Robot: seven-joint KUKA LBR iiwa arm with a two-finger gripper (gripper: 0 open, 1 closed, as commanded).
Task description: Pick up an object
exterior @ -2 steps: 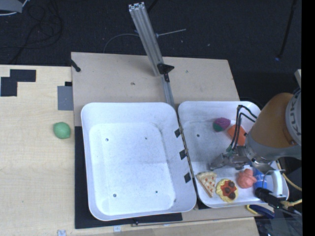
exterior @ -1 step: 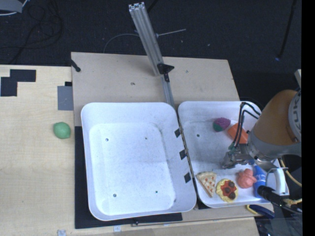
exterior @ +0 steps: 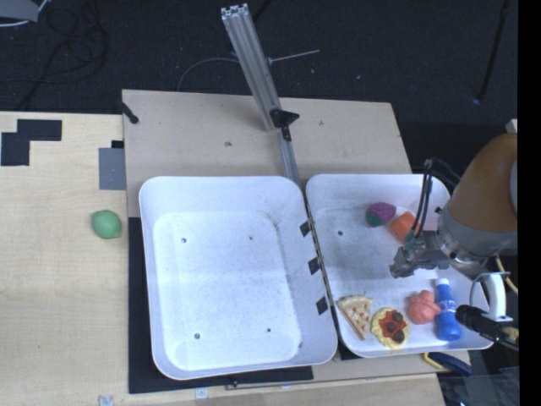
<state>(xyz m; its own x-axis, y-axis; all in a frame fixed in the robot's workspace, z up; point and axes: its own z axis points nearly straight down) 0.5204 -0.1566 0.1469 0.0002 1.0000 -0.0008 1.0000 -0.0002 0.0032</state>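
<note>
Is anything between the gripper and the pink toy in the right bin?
Nothing visible. The gripper sits just up and left of the pink toy, with bare bin floor between them. The blue bottle stands on the toy's far side, and the pizza slice lies off to the left.

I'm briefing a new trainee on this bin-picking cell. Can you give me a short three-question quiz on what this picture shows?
1. True or false: the green ball lies inside the left bin.
2. Which bin is the pincer over? A) left bin B) right bin C) neither
3. Fill in: the pizza slice lies next to the ___ wall of the right bin.

Key:
1. False. It rests on the bench, to the left of both bins.
2. B. It hovers near the purple toy and the orange toy.
3. Left, beside the round red-and-yellow toy.
</note>
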